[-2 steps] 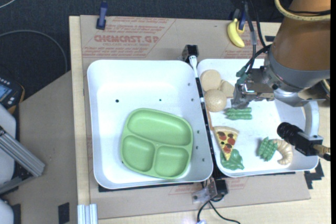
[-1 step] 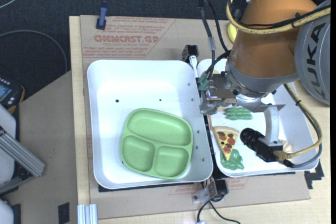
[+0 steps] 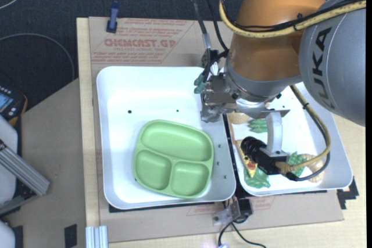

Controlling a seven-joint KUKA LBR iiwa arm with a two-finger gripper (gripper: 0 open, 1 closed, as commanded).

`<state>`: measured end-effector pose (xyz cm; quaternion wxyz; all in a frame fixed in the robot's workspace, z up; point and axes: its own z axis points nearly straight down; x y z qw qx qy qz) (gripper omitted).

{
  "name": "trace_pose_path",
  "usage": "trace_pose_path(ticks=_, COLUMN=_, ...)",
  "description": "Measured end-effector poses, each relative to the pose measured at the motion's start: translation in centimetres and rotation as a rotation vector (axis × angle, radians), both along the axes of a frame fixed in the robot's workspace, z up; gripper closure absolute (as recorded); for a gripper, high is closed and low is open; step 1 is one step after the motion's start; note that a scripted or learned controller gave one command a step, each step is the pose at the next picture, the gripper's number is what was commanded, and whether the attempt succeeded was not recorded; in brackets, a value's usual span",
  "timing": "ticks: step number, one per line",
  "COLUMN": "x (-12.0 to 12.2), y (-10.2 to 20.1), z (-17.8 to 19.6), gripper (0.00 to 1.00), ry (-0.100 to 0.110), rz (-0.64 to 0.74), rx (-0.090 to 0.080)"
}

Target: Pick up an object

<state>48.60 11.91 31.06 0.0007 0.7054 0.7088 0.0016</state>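
Observation:
A light green divided plate [image 3: 173, 157] lies in the left bin [image 3: 116, 125], toward its front. My gripper [image 3: 210, 106] hangs over the wall between the two bins, just past the plate's far right corner, and the big orange and grey wrist covers much of it. The right bin [image 3: 334, 151] holds several small toys: a green leafy piece [image 3: 259, 124], another green piece [image 3: 297, 161], a third green one [image 3: 259, 180] beside a yellow and red bit [image 3: 250, 166], and a tan curved piece [image 3: 314, 169]. Nothing shows in the gripper's grasp.
Bare white floor of the left bin [image 3: 145, 93] stretches behind the plate. A cardboard sheet with red lettering [image 3: 139, 40] lies behind the bins, with a small blue object [image 3: 113, 17] on its far edge. The arm hides the back of the right bin.

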Motion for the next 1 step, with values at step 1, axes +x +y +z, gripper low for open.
trace_pose_path(ticks=1, x=-0.84, y=-9.34, z=-8.34, gripper=1.00, ry=0.014, rz=-0.015, rx=-0.004)
